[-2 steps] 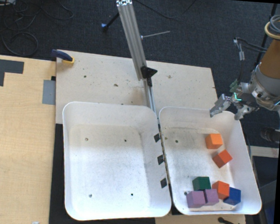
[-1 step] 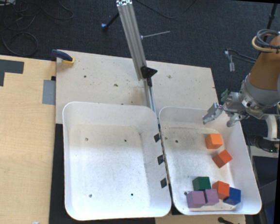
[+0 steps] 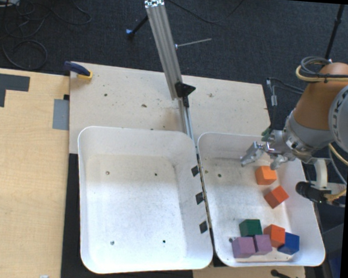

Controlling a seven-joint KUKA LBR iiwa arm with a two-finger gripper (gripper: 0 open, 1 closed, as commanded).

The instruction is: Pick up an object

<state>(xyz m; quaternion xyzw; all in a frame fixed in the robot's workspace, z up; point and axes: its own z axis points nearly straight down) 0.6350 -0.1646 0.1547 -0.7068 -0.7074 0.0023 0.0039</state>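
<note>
My gripper (image 3: 262, 159) hangs over the upper part of the right bin (image 3: 222, 147), its fingers spread open with nothing between them. An orange block (image 3: 266, 174) lies on the bin floor just below and in front of the fingertips, apart from them. A second orange block (image 3: 276, 196) sits a little nearer the front. In the bin's front corner cluster a green block (image 3: 251, 227), a small orange block (image 3: 276, 234), a blue block (image 3: 290, 243) and two purple blocks (image 3: 243, 246), (image 3: 262, 243).
The left bin (image 3: 83, 139) lies beside the right one, with black clips (image 3: 199, 197) along the shared rim. A slanted metal pole (image 3: 167, 47) rises behind the bins. The arm's orange band (image 3: 319, 106) stands over the right edge.
</note>
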